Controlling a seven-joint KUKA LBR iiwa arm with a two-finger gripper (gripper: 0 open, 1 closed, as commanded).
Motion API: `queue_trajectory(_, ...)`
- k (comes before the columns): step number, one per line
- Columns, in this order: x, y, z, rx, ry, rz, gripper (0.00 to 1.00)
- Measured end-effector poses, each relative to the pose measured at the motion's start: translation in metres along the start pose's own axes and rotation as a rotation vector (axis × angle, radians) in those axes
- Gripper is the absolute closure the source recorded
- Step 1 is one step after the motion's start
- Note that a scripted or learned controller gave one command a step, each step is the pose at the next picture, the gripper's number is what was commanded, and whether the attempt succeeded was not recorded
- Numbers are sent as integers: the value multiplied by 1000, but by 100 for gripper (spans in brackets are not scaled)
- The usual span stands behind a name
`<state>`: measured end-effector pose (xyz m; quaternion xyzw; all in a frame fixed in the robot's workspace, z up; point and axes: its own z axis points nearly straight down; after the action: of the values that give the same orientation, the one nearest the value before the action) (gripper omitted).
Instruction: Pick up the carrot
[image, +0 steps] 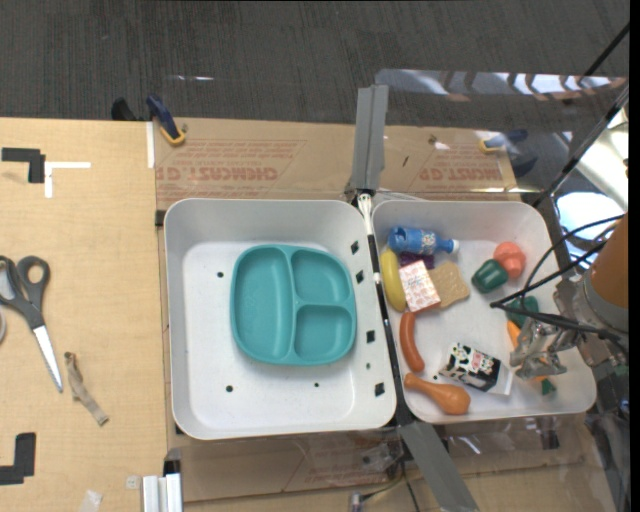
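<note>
The carrot (540, 377) is orange with a green tip. It lies along the right side of the right bin (470, 212), and the gripper hides most of it. My gripper (534, 350) is low over the carrot's middle, coming in from the right. Bits of orange show above and below the gripper. I cannot tell from this view whether the carrot is held.
The right bin also holds a blue bottle (420, 240), a banana (390, 280), a pink packet (420, 287), a green pepper (490, 275), a tomato (511, 257), a sausage (410, 340), a cow-print carton (472, 367) and a drumstick (440, 393). A teal divided plate (293, 303) sits in the left bin.
</note>
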<state>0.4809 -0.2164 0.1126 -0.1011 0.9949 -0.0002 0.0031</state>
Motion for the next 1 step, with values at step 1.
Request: queue_trajectory(1, -42, 55, -121, 0, 2, 20, 100)
